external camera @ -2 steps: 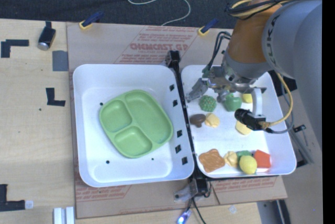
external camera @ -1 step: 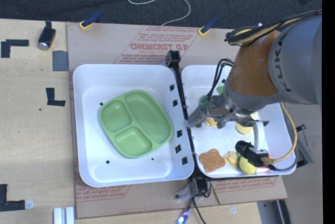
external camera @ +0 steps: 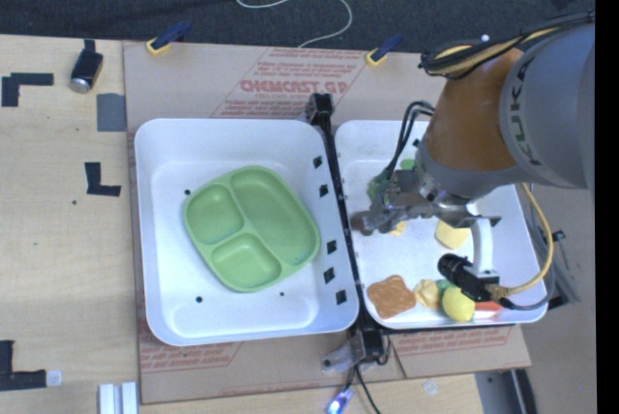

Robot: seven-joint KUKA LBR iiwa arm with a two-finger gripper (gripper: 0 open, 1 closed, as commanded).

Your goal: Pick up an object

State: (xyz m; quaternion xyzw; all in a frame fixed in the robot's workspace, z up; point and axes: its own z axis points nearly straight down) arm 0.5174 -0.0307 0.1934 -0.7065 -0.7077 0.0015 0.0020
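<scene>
Item: gripper [external camera: 379, 217], low in the right bin [external camera: 372, 143], near its 9 o'clock wall; grip state cannot be told.
Item: candidate objects, brown toast-like piece [external camera: 391, 296] and yellow fruit [external camera: 457, 306], at the bin's 6 o'clock.
Item: green tray [external camera: 251, 226], left bin [external camera: 155, 209].
Risk: you may close on nothing, or scrape the divider, being so near it.

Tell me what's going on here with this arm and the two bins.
The arm reaches in from the right over the right bin, with its gripper low near that bin's left side. Small items lie along the bin's near edge: a brown piece and a yellow piece. The left bin holds a green tray. Nothing can be seen in the gripper.
</scene>
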